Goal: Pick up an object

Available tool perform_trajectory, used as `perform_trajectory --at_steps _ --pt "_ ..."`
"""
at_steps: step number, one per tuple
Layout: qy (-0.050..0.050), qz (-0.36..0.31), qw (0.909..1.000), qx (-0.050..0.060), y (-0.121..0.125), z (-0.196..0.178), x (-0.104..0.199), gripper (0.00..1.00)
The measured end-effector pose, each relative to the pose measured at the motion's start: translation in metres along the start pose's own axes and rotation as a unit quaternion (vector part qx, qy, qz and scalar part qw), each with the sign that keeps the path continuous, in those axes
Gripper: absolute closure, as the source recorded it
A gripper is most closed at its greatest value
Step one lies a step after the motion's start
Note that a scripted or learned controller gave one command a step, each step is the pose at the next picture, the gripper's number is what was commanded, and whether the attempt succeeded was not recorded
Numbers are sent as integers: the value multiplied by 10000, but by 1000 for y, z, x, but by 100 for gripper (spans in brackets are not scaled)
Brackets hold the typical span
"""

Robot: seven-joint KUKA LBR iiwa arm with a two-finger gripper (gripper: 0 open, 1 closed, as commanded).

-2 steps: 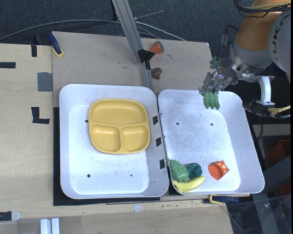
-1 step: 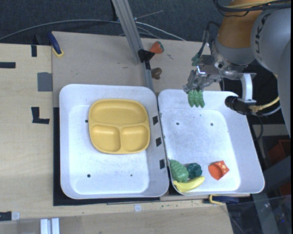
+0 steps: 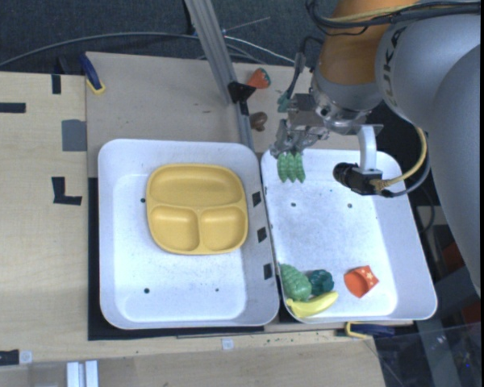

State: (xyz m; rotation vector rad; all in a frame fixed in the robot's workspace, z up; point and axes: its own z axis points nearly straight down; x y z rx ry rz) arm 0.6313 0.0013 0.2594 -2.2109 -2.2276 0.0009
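My gripper (image 3: 289, 150) hangs over the far left corner of the right bin (image 3: 387, 232). A small ribbed green toy (image 3: 290, 168) sits between the fingertips and just below them, so the gripper looks shut on it. At the near edge of that bin lie a green leafy toy (image 3: 294, 280), a dark teal toy (image 3: 321, 280), a yellow banana (image 3: 313, 304) and an orange-red piece (image 3: 360, 280).
The left bin (image 3: 121, 240) holds a yellow divided plate (image 3: 198, 208). A slanted metal pole (image 3: 218, 55) rises behind the bins. A small orange object (image 3: 260, 77) and a brown one (image 3: 258, 121) lie on the bench beyond the bins.
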Motion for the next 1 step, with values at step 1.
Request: perform_trajectory --at_steps 1 --pt "-5 5 10000 5 -9 14 53 100"
